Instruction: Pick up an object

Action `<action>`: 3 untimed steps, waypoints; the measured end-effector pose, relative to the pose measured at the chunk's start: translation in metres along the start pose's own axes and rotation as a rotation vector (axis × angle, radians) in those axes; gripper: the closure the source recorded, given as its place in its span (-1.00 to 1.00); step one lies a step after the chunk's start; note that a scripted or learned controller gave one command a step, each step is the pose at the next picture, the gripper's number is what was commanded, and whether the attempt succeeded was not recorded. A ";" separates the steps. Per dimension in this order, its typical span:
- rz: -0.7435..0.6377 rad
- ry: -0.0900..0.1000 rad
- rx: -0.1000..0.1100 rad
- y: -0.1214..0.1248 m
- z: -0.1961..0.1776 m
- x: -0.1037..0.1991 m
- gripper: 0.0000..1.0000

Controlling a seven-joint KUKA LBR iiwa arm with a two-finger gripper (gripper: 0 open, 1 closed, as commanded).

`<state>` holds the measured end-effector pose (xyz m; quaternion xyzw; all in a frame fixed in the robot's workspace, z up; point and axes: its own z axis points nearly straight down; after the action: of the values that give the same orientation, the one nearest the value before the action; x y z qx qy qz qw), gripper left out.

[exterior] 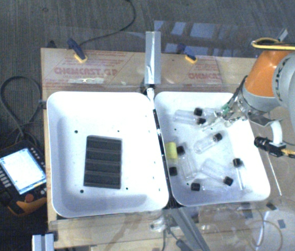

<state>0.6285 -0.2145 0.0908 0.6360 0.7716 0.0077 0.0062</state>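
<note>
The arm [278, 85] entered from the right, its orange band above the wrist over the far right corner of the right bin [262, 190]. The gripper [225, 112] sat low over the upper part of that bin, amid the clear vials; whether its jaws were apart or together could not be told from this view, and no object was seen between them. The right bin held a scatter of clear vials with black caps: one vial [208, 141] lay tilted near the bin's middle, another [213, 171] lay toward the near right, and a black cap [198, 111] lay just beside the gripper, to its left. A small yellow piece [172, 150] rested near the bin's left wall, with a black cap [180, 150] just beside it. The left bin [63, 109] held a dark ridged rectangular block [103, 161], lying flat near its middle, well apart from the gripper. A handheld screen unit [19, 174] lay on the floor to the left of the bench.
</note>
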 end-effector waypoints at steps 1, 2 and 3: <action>0.000 -0.006 0.006 -0.001 -0.006 -0.002 1.00; -0.002 -0.003 0.007 -0.001 -0.006 0.000 -1.00; -0.044 -0.007 0.013 0.027 0.003 0.008 -1.00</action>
<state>0.6534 -0.2020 0.0883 0.6188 0.7856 0.0003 0.0050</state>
